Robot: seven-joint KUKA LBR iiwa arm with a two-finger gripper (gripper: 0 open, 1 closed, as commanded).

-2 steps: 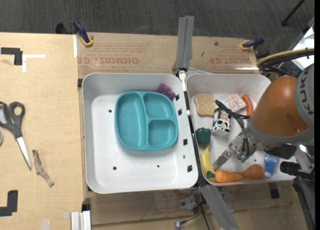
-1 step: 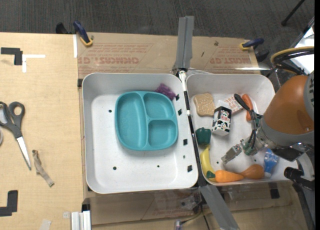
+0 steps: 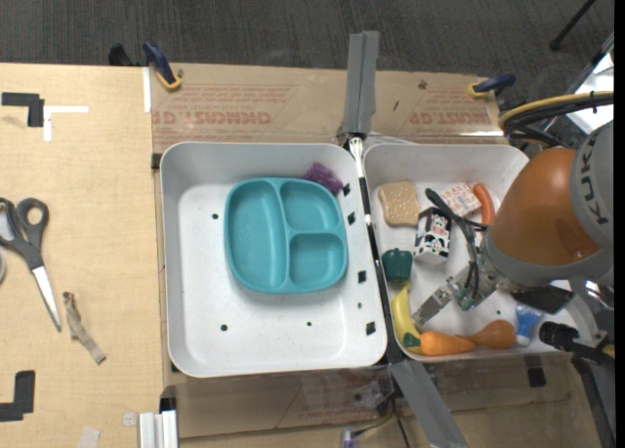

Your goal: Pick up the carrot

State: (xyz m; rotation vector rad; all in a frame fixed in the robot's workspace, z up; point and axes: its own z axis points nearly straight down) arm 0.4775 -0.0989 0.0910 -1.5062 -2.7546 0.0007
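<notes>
The carrot (image 3: 451, 343), orange with a green stub at its left end, lies along the front wall of the right bin (image 3: 444, 148). My gripper (image 3: 437, 305) hangs low over the bin floor just above and slightly left of the carrot, angled down to the left. One silver finger tip points toward the banana. Nothing shows between the fingers. The arm's orange band (image 3: 542, 207) covers the right part of the bin.
Around the gripper lie a yellow banana (image 3: 400, 313), a green cup (image 3: 396, 264), a cow-print carton (image 3: 433, 233), toast (image 3: 397, 202), a snack packet (image 3: 458, 196), a thin orange piece (image 3: 483, 202), an orange lump (image 3: 497, 335) and a blue item (image 3: 527, 322). The left bin (image 3: 195, 270) holds a teal divided plate (image 3: 287, 234) and a purple item (image 3: 324, 177).
</notes>
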